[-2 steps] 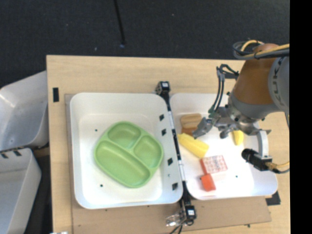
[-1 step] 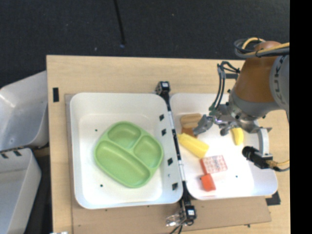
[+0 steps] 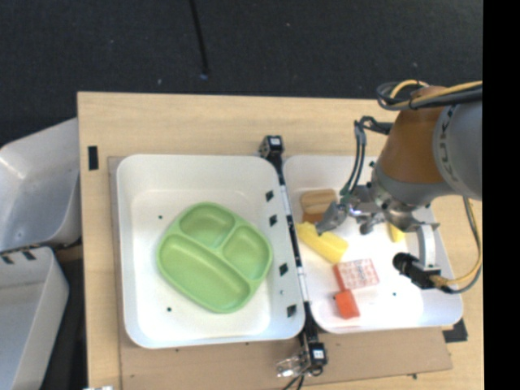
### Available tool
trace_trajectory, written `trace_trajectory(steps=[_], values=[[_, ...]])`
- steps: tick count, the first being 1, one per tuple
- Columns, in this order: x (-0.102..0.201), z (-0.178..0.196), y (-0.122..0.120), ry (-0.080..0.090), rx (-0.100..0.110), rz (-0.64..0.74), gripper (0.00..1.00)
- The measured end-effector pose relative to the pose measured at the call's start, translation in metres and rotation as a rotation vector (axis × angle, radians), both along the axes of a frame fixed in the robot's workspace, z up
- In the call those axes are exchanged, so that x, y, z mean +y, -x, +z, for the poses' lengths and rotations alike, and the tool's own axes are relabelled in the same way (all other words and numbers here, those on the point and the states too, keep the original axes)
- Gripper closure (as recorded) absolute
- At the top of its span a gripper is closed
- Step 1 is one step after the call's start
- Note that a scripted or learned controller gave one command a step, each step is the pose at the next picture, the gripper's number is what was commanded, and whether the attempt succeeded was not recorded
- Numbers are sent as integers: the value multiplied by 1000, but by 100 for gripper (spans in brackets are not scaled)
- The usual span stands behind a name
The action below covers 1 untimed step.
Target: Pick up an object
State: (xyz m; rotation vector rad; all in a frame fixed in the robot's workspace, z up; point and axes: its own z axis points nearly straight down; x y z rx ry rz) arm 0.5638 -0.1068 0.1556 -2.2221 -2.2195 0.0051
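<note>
Lying in the left bin, a green plate is ringed by bare floor. In the right bin, a yellow block lies at seven o'clock of the gripper; its grip cannot be told.

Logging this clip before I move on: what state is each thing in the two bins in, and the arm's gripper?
Green tray: flat in the left bin, compartments bare.
Brown block: lying in the right bin, near the divider.
Yellow piece: lying at a slant, just below the gripper.
Patterned block: lying flat, apart from the gripper.
Orange block: lying flat, untouched.
Gripper: low over the right bin, nothing seen in it.
</note>
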Motion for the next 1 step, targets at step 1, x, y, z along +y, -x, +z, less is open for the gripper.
trace_trajectory(steps=[1], values=[[-1, -53, 1, -1, 1, -2, 0]])
